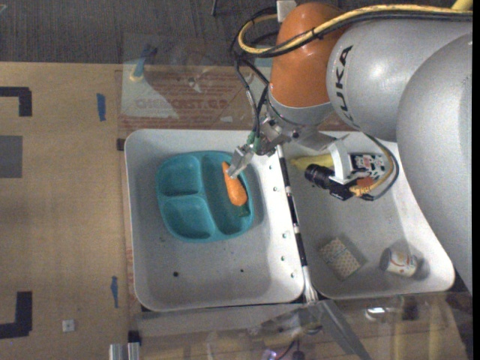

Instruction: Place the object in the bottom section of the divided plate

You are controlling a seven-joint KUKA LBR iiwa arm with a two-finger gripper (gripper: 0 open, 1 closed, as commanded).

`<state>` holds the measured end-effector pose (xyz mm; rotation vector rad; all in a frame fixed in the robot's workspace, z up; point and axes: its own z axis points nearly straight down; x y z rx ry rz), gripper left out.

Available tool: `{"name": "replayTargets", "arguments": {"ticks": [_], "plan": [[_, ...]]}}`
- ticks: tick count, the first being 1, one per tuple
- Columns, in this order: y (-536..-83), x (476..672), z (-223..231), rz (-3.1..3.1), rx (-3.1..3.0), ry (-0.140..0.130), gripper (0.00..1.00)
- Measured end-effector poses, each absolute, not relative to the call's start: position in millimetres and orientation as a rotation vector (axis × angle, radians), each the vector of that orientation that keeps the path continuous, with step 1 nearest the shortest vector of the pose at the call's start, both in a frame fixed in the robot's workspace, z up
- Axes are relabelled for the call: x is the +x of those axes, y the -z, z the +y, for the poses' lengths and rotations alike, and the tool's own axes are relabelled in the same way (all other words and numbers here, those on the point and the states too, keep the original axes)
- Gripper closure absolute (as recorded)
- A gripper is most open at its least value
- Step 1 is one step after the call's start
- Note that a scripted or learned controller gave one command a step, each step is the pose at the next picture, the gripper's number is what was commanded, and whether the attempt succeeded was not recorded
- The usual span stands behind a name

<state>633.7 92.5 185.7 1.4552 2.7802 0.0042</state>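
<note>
A teal divided plate (160, 190) lies in the left bin (210, 276), with two small sections on its left and one long section on its right. An orange carrot-like object (236, 189) rests in the long right section, lying lengthwise. My gripper (243, 158) hangs just above and to the right of the carrot's upper end, at the plate's upper right rim. Its tip overlaps that end of the carrot, and I cannot make out whether it touches the carrot or grips it.
The right bin (375, 223) holds a beige patterned block (341, 257), a small white round object with orange marks (399, 262) and a yellow item (313, 161) partly hidden under my wrist. The arm covers the upper right.
</note>
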Motion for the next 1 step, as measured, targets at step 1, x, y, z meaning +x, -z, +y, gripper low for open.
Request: {"name": "replayTargets", "arguments": {"ticks": [1], "plan": [[-290.5,648.8,73.0,2.708,1.583,-0.003,0.0]]}}
